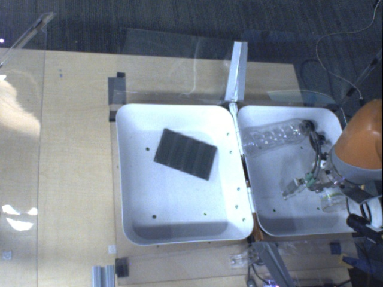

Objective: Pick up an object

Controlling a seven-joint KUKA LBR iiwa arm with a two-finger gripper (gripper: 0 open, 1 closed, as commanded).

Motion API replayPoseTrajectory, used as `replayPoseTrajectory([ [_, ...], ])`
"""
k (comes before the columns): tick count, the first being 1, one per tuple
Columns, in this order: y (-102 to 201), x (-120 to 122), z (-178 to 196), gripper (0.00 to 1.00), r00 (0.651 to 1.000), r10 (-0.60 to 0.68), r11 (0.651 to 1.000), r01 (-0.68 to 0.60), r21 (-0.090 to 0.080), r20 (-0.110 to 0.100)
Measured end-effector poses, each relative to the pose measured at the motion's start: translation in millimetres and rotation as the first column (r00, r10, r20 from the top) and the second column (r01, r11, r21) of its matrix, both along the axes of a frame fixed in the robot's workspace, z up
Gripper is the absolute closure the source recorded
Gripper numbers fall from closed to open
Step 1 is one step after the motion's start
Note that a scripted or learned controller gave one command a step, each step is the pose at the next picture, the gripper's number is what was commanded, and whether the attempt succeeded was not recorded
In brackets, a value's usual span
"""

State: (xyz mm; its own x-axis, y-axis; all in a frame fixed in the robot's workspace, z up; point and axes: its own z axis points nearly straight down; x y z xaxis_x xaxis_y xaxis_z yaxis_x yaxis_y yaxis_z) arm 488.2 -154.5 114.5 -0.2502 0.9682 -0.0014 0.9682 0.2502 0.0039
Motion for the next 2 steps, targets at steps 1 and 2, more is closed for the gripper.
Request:
replayPoseTrajectory([
  [1,113,55,72,0.0,0.997,-0.071,0.997,0.071,0.002,0.004],
  [2,55,78,91,0.0,0.948,-0.317,0.948,0.317,0.001,0.003],
])
